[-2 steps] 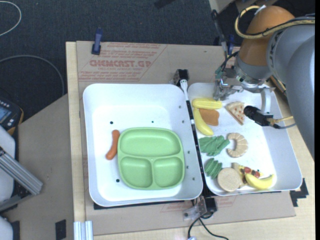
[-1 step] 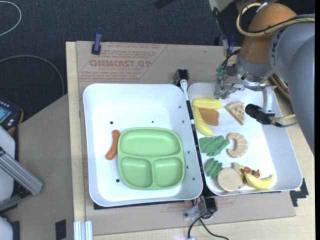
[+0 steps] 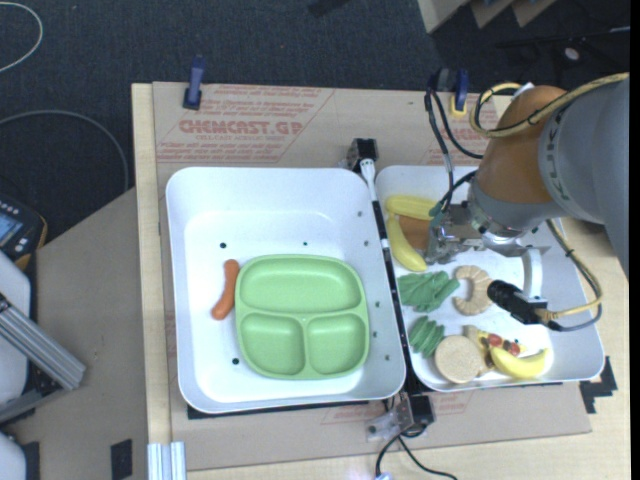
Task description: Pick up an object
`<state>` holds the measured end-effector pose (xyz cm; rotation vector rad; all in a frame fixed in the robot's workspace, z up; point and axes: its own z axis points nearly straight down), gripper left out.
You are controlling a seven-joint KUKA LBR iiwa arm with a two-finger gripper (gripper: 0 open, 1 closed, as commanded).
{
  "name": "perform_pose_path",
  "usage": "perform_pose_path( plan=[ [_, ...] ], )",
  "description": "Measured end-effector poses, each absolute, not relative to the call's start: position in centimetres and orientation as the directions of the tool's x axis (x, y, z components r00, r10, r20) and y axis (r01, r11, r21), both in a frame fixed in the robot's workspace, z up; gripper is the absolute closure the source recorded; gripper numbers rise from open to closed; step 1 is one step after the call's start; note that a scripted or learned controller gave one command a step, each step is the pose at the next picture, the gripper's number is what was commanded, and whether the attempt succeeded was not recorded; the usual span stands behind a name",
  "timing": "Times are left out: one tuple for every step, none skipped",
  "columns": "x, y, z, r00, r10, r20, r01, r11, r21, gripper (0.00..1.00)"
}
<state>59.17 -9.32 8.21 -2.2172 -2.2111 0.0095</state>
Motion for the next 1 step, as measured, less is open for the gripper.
perform_pose_path(
  plan=[
    [59.61, -9.35, 8.47, 0.001, 1.000, 0.000, 1.000, -0.001, -0.001, 0.00]
  ],
)
